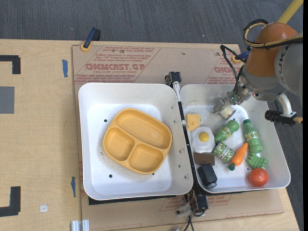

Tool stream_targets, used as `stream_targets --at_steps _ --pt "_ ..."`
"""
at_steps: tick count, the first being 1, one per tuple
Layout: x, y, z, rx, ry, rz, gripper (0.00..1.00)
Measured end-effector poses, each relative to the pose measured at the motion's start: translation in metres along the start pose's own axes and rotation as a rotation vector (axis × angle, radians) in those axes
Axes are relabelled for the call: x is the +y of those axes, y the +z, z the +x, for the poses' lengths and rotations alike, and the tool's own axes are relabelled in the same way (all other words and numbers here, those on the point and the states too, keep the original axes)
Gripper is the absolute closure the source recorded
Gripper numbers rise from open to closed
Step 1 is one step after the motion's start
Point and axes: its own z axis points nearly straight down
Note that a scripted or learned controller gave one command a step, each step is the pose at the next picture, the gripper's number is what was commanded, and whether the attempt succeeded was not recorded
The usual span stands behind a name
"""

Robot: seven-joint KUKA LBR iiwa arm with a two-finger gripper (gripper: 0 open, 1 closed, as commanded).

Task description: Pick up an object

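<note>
Toys crowd the right bin (281,165): fried egg (203,138), carrot (239,155), tomato (259,177). Near its far wall, the gripper (226,107) hangs low over a pale block (226,112); whether it pinches the block cannot be told. A yellow plate (137,141) sits in the left bin (91,129).

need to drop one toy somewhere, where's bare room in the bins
Left bin: white floor shows around the yellow divided plate, widest along the far edge and the near right corner. Right bin: crowded from the cheese and egg across to the tomato; a bare patch lies at its far left, beside the gripper.
</note>
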Motion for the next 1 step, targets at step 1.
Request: stream_targets --at_steps 1 --pt "0.0091 -0.094 0.0348 -0.002 0.095 -0.004 1.0"
